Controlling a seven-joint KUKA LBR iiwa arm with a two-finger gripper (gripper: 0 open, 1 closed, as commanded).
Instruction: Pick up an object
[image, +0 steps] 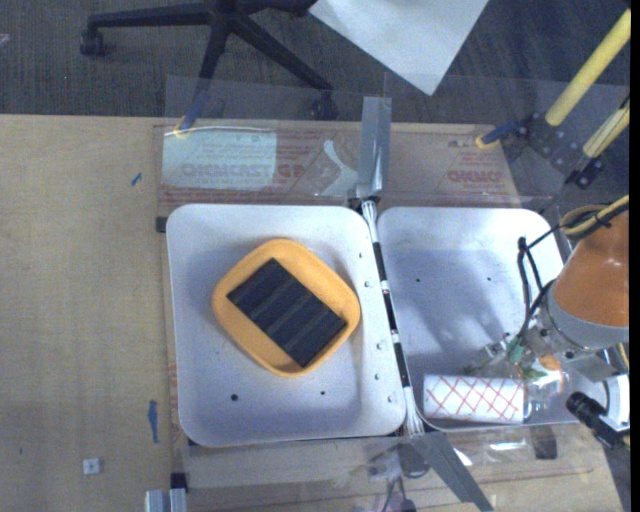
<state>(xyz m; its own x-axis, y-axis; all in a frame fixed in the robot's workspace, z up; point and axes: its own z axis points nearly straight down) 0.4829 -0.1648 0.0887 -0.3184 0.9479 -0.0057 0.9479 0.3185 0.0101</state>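
A: Roll (473, 397), white with a red lattice pattern — that looks like the thing to pick. It lies on its side along the near wall of the right bin (450, 260), close to the near right corner.

B: And the gripper (522, 362)?

A: Low in that same corner, just beside the roll's right end, under the orange band of the arm (595, 290). Wires and the wrist crowd the spot, so I cannot tell whether it is spread or pressed together, nor whether it touches the roll.

B: So is the roll held?

A: Nothing shows it pinched. It seems to rest flat on the bin floor, against the wall, which is likely why the arm comes in so low and tight to the corner.

B: What about the other bin?

A: The left bin (200, 240) holds a yellow tray (246, 337) with a dark ribbed insert, turned at a slant near the middle. It sits well apart from the arm, across the divider between the bins.

B: Any risk?

A: My guess: the wall leaves little room on the roll's near side, and a round body may turn away if pressed off centre. A grip across its width, away from the wall, looks safer.
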